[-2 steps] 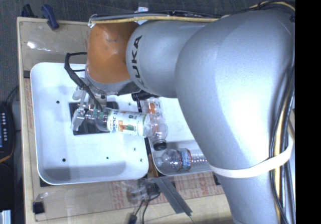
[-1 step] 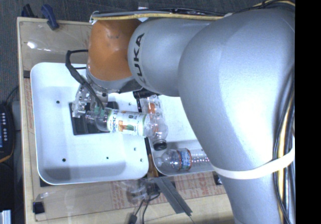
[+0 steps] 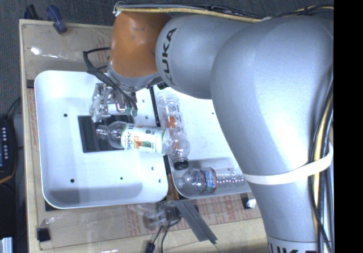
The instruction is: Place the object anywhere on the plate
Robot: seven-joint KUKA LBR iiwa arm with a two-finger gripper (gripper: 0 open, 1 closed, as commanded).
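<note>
**Clear bottle half across the divide, end effector above the dark plate**

Clear plastic bottle with a printed label (image 3: 142, 139) lies on its side, cap end over the dark plate (image 3: 91, 138) in the left bin (image 3: 62, 184), base reaching the rim between the two bins. Most of its body is off the plate.

End effector (image 3: 110, 104) sits just above the bottle's neck, under the orange band (image 3: 133, 39). Metal parts blur together; cannot tell whether it is spread or pressed together, nor whether anything is pinched.

Right bin (image 3: 221, 133) holds two more clear bottles: one (image 3: 173, 124) beside the rim, touching or nearly touching the labelled one, another (image 3: 207, 179) near the front edge. Worktop (image 3: 34, 36) shows at the back left.

Risks, as judged:
- Round, slick bottle may roll off the plate if released on its side.
- Base resting on the rim could tip it back toward the right bin.
- Neighbouring bottle may be dragged along.
</note>
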